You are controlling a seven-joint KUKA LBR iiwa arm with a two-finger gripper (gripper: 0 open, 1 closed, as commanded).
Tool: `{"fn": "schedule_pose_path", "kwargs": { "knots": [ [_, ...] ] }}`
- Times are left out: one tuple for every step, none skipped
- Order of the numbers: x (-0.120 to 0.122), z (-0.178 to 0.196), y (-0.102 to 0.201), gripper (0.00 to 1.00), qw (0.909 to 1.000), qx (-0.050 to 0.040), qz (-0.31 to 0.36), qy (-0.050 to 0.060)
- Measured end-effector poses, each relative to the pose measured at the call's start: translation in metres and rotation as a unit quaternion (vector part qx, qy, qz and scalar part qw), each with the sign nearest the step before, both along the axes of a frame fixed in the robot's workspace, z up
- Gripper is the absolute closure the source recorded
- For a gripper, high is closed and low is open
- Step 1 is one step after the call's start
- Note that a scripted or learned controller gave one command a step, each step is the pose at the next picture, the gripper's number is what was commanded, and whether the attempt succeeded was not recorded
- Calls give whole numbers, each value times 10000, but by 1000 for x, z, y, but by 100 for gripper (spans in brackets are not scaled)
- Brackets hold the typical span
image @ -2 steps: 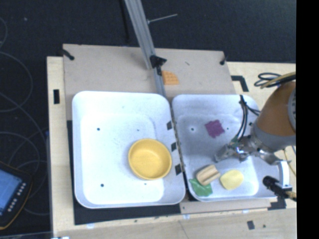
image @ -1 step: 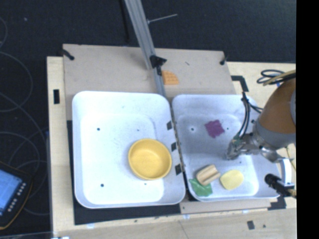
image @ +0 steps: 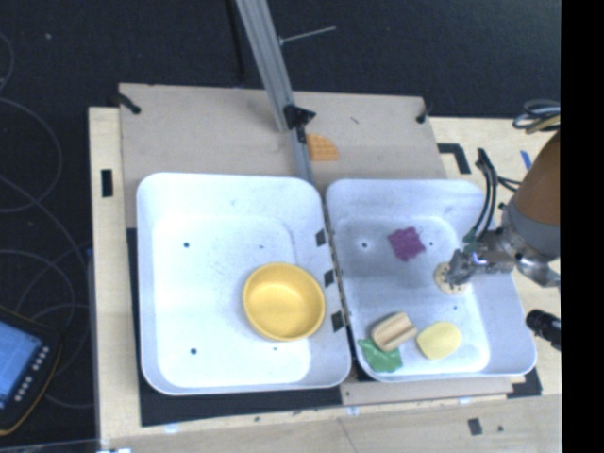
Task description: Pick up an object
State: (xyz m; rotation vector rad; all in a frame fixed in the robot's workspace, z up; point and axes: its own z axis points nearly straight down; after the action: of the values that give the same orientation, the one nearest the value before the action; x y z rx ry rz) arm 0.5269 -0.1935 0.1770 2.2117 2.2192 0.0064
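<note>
**Two bins, five loose items, gripper low in the right bin**

Two shallow white bins sit side by side on the bench. The left bin (image: 179, 253) contains one item: a yellow bowl (image: 283, 301), upright, resting toward the bin's near right area.

The right bin (image: 396, 201) contains four loose items:

- A purple block (image: 407, 243) lies near the middle of the bin floor, apart from everything else.
- A tan cylinder (image: 393, 329), cork-like in shape, lies on its side near the front wall.
- A green piece (image: 379, 354) lies at the front left corner, touching or partly under the tan cylinder.
- A pale yellow rounded object (image: 440, 340), lemon-like in form, sits just to the right of the tan cylinder near the front wall.

The arm enters from the right. Its orange band (image: 540, 192) is visible above the grey wrist. The gripper (image: 455, 276) is positioned low over the right side of the right bin, to the right of the purple block and above the pale yellow object in the view. A small pale round shape shows at the fingertips; whether it is a separate item or part of the tool cannot be told. Finger spacing cannot be told at this resolution.

An orange patch (image: 322, 148) lies on the board behind the bins, beside a grey metal rail (image: 269, 55).
</note>
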Motion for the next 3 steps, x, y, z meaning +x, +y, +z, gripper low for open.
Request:
{"fn": "schedule_pose_path", "kwargs": {
  "knots": [
    [2, 46, -2, 100, 10000, 1, 5, 5],
    [9, 50, 42, 100, 10000, 16, 23, 21],
    [19, 43, 91, 100, 10000, 18, 20, 36]
  ]
}}
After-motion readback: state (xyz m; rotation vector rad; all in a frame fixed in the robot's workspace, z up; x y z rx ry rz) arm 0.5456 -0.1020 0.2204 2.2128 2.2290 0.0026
